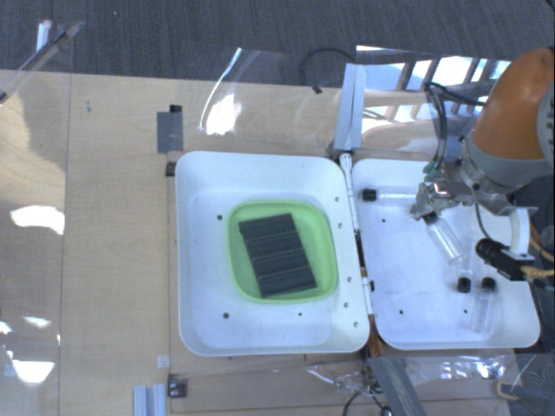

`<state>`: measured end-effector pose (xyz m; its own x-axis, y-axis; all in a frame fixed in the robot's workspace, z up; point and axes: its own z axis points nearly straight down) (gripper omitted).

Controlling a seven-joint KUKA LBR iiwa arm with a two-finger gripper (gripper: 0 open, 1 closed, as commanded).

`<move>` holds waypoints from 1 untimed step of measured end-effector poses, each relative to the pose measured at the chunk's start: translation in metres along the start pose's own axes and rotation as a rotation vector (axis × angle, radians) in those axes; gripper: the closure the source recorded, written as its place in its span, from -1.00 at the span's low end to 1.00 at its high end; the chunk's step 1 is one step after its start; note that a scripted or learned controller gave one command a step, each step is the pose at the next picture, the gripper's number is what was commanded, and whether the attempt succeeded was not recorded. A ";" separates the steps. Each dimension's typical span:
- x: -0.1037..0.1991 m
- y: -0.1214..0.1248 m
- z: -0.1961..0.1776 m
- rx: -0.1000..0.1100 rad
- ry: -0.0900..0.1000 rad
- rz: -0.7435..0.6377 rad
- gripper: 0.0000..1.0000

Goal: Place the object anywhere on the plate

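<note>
A lime-green square plate rests in the middle of the left bin. A dark grey ridged slab lies flat on the plate, turned slightly off square. My gripper hangs over the upper middle of the right bin, under the orange wrist band. Just below it a clear plastic vial lies slanted on the bin floor. Whether the gripper touches that vial is hidden by the wrist.
Two more clear vials lie in the right bin: one near the top left with a black cap, one at the lower right. A black part of the arm reaches over the bin's right side. A raised divider separates the bins.
</note>
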<state>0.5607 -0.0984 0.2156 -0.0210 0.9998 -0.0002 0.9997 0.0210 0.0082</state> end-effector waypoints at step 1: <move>0.072 0.031 0.028 0.003 0.001 -0.150 1.00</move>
<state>0.5902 -0.0254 0.1874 -0.1705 0.9853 -0.0004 0.9853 0.1705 0.0048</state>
